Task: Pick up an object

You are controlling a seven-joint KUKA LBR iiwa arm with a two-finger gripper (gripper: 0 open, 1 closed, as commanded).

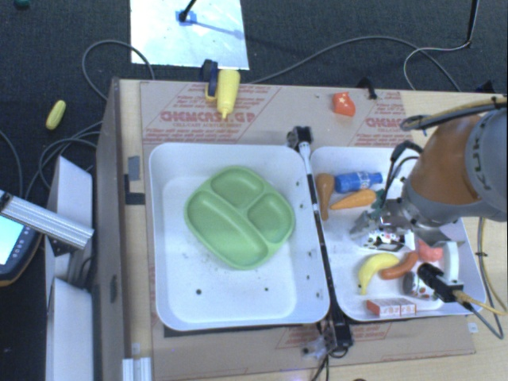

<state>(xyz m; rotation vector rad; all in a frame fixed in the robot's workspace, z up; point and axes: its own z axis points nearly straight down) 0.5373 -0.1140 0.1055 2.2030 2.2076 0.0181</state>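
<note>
We take the toy banana (373, 270) as the likeliest object: it lies in the right bin (337, 296), toward its near side, touching an orange-red piece (397, 267) on its right, with a small red-and-white box (391, 308) nearer and a blue bottle (357, 182) and orange carrot (353, 201) farther back. The gripper (382, 230) hangs low just beyond the banana, and we cannot tell how it is set, so we judge the step to be the approach before any grasp. The next move calls for centring over one item and descending clear of its neighbours; the left bin (178, 304) bears a green divided plate (240, 216).
</note>
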